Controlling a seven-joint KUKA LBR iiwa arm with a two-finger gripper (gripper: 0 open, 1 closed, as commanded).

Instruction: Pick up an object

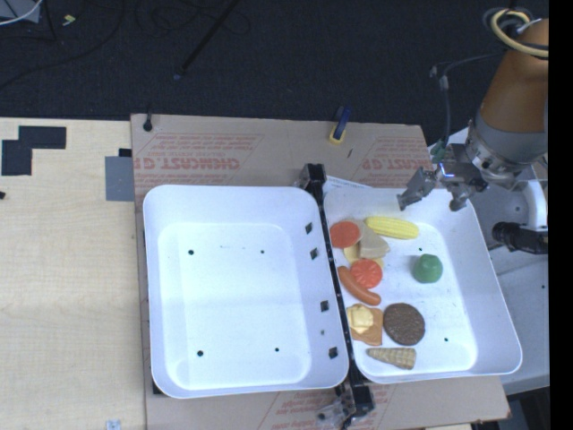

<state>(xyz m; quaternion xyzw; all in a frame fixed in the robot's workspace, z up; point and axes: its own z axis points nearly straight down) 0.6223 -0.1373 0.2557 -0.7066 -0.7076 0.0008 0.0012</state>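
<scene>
Sitting on the left, the left bin (233,285) is lying beside the right bin (474,330), which is holding toy food: a tomato slice (345,234), a sausage (358,286), a corn cob (392,228), a brown patty (404,323), an ice-cream cone (392,356) and a green ball (428,268). Above that bin's far right corner the gripper (439,193) is hanging, its fingers spread wide and gripping nothing, well apart from the food.

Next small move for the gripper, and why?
Probably shift toward the green ball and descend: the gripper hangs open over the right bin's far edge, holding nothing, and the ball sits apart from the clustered toys.
</scene>
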